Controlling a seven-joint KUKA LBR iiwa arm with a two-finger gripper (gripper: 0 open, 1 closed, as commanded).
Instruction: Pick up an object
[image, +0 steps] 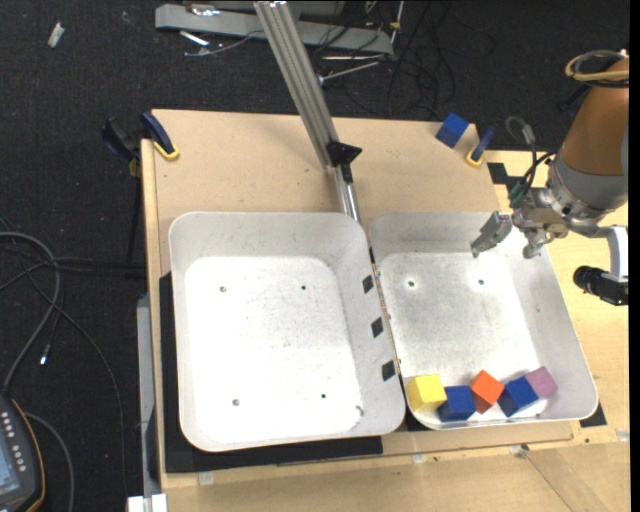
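Two white bins (270, 240), six blocks: three blue (458, 402) (one outside), yellow (427, 390), orange (487, 388), purple (541, 381).

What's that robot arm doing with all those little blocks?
The arm's gripper hangs open over the far edge of the right bin, with nothing between its fingers. The blocks sit bunched in that bin's near corner: a yellow block, two blue blocks, an orange block and a purple block. None has been picked up yet.
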